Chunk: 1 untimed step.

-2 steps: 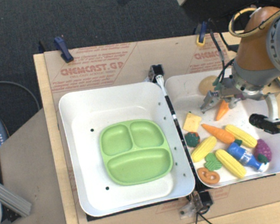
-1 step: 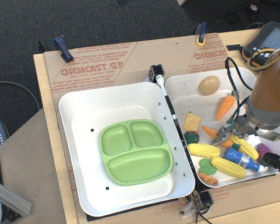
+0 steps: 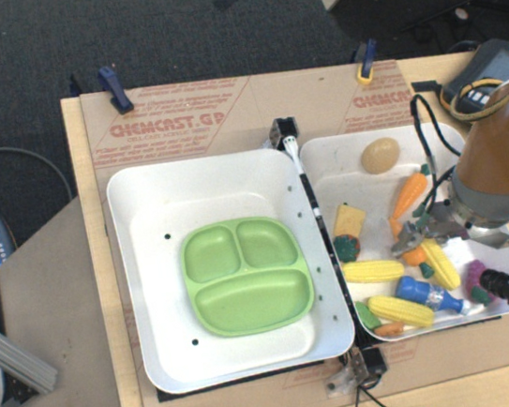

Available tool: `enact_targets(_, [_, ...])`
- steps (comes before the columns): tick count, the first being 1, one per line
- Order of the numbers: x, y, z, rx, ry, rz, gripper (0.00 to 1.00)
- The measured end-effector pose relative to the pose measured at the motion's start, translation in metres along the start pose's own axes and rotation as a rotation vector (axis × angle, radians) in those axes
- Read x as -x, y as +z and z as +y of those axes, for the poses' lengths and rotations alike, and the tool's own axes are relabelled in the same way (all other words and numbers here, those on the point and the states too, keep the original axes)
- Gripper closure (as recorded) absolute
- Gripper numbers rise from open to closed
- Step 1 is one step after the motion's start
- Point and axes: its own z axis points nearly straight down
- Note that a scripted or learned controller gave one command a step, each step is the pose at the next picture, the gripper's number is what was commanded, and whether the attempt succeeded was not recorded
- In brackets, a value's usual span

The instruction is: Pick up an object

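Observation:
My gripper (image 3: 415, 234) hangs low in the right bin (image 3: 346, 151), near its middle, and the grey arm with its orange band (image 3: 499, 156) reaches in from the right. Just under and around the gripper lie an orange carrot (image 3: 410, 192), a small orange piece (image 3: 414, 257) and a yellow corn cob (image 3: 439, 264). Another corn cob (image 3: 373, 271) lies to its left, and a third (image 3: 400, 311) sits by the front wall. A blue bottle (image 3: 427, 293), a yellow block (image 3: 349, 221), a green piece (image 3: 347, 249) and a tan egg (image 3: 380, 155) are also in this bin.
The left bin (image 3: 141, 205) holds a green divided plate (image 3: 245, 275). A purple and green toy (image 3: 477, 275) lies at the right bin's far right, beside a black part of the arm (image 3: 504, 288). Cables run along the bench's right edge.

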Motion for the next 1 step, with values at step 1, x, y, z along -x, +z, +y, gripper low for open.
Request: enact_targets(1, [-0.0556, 0.0104, 0.0908, 0.005, -0.01, 0.001, 1.0])
